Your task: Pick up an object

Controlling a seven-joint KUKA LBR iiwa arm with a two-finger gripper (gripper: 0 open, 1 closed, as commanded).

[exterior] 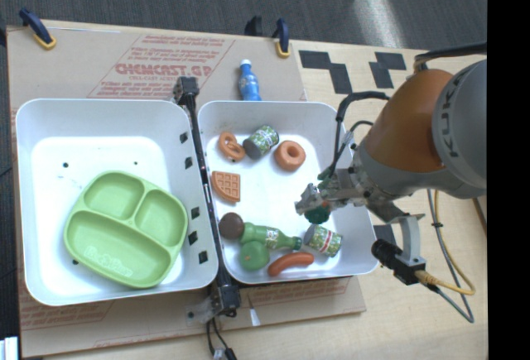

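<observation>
My gripper (313, 203) hangs over the right side of the right bin (273, 112). A small dark-green object (318, 217) sits directly at its tip; I cannot make out whether it is gripped. Just below lies a small labelled can (325, 242). Also in this bin are an orange donut (291, 155), a second can (263, 139), a pretzel-like orange piece (231, 146), a waffle (226, 185), a brown ball (231, 225), a green bottle (272, 236), a green fruit (253, 253) and a red sausage (290, 264).
The left bin (41, 122) holds a light-green divided plate (124, 228). A blue bottle (247, 81) lies on the cardboard behind the bins. Black clips run along the divider (197, 176) between the bins. The arm's grey body (422, 143) overhangs the right bin's right wall.
</observation>
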